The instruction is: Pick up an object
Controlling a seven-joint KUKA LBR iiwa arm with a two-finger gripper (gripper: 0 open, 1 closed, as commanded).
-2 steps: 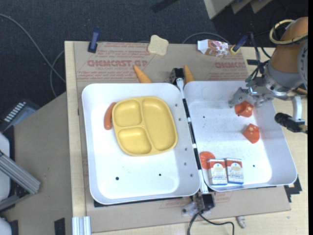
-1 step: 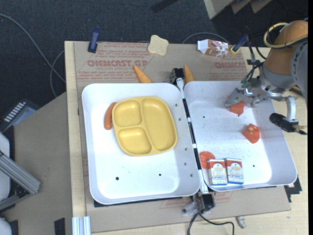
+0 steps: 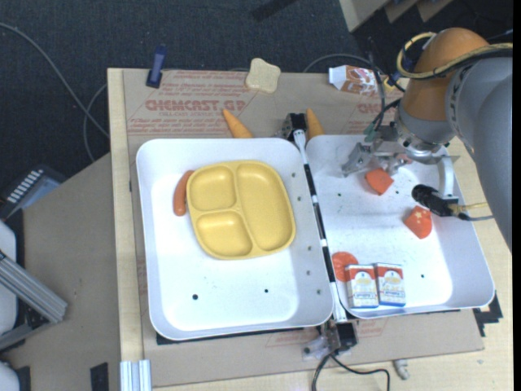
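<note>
Nearest the bench's front edge, finding two small cartons [image 3: 378, 286] lying side by side against the front wall of the right bin [image 3: 456, 287], with a flat red round piece [image 3: 343, 261] touching their far left corner. Moving back in that bin, seeing a red-orange chunk [image 3: 418, 221] resting alone on the white floor toward the right side. Looking across to the left bin [image 3: 244, 308], noting a yellow divided plate [image 3: 241, 208] lying flat in its middle and a reddish sausage [image 3: 179, 194] lying along the plate's left rim, partly tucked beneath it. Going farther back in the right bin, spotting an orange-red piece [image 3: 379, 182] lying just in front of the gripper [image 3: 376, 156], which is hanging low over the bin's far part below the arm's orange band [image 3: 431, 72]; not managing to tell whether the gripper is spread, closed, or touching the piece. Beyond the bins, on the cardboard sheet [image 3: 195, 104], picking out a carrot [image 3: 236, 124], a slice of bread [image 3: 263, 75], a blue item [image 3: 155, 66] and a crumpled packet [image 3: 354, 77].
</note>
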